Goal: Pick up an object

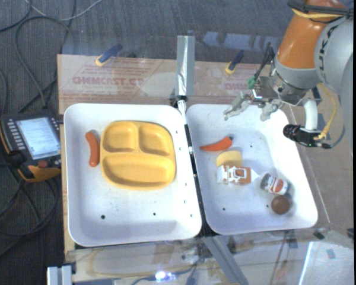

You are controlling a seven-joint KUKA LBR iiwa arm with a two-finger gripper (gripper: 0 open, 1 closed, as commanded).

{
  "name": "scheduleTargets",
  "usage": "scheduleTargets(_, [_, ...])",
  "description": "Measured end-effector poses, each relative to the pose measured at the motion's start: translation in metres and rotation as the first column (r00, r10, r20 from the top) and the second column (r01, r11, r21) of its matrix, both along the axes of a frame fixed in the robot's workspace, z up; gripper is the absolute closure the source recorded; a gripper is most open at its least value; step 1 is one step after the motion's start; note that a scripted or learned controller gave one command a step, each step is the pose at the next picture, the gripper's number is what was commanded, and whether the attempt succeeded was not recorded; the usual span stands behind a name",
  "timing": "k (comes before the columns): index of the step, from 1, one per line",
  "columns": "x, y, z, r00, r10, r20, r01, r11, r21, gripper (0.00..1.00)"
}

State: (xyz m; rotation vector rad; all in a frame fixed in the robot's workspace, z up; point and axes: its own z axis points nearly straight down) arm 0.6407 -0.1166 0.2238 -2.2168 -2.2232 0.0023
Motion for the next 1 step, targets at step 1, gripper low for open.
scheduleTargets(1, [-0.0247,-0.0115,-0.0946,0.999,-0.048,-0.001,0.048,0.999,-0.002,0.0])
